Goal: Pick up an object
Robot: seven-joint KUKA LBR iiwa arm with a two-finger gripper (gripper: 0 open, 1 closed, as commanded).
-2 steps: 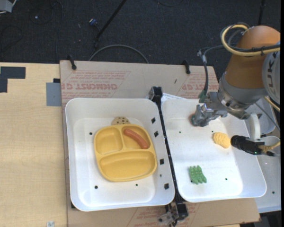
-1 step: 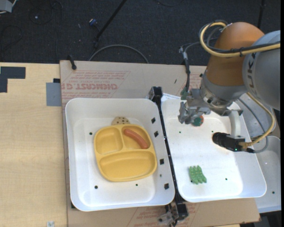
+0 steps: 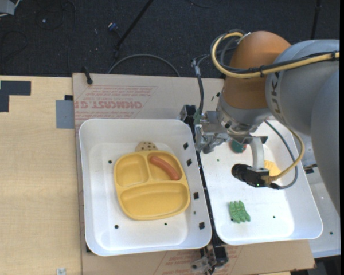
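Observation:
My gripper [image 3: 225, 135] hangs over the back left part of the right bin [image 3: 298, 225], close to the wall between the bins. The orange and grey wrist above it covers its lower end. A small teal object [image 3: 237, 147] peeks out just under the gripper's right side. A yellow piece [image 3: 271, 167] lies to the right of it, partly behind a black part on a cable [image 3: 247, 174]. A green bumpy object [image 3: 238, 211] lies in the front middle of the right bin, well apart from the gripper.
The left bin [image 3: 97, 211] holds a yellow divided plate [image 3: 152, 202] with a sausage [image 3: 165, 166] in its back right compartment. A tan speckled piece [image 3: 147, 146] lies behind the plate. The arm covers the right bin's back right corner.

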